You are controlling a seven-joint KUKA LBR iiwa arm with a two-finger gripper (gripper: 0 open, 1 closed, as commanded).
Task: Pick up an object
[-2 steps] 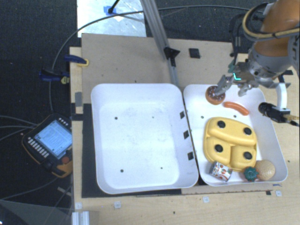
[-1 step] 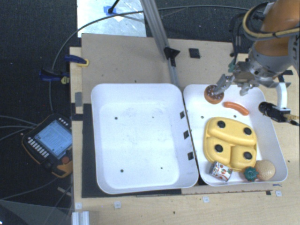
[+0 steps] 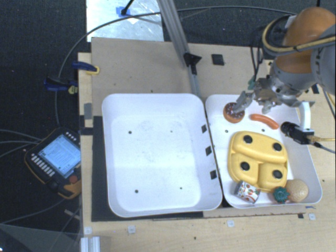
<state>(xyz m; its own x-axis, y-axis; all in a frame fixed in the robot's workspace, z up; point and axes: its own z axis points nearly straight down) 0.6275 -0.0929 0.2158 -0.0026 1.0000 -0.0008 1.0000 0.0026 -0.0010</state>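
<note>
In the right bin (image 3: pixel 315 164) lie a brown round piece (image 3: pixel 233 113), an orange sausage-shaped piece (image 3: pixel 264 121), a large yellow block with dark holes (image 3: pixel 258 159), a small printed can (image 3: pixel 247 191), a teal ball (image 3: pixel 281 195) and a tan ball (image 3: pixel 297 188). My gripper (image 3: pixel 254 105) hangs over the bin's far end and is open. One finger (image 3: pixel 242 103) reaches down beside the brown piece, and the other (image 3: pixel 266 106) stands just above the orange piece. Nothing is held between them.
The left bin (image 3: pixel 152 151) sits beside the right one. A metal pole (image 3: pixel 176 30) slants across the bench's far side. A handheld pendant (image 3: pixel 56 159) and cables lie left of the bench. Blue and yellow clamps (image 3: pixel 79 67) grip the bench's left corner.
</note>
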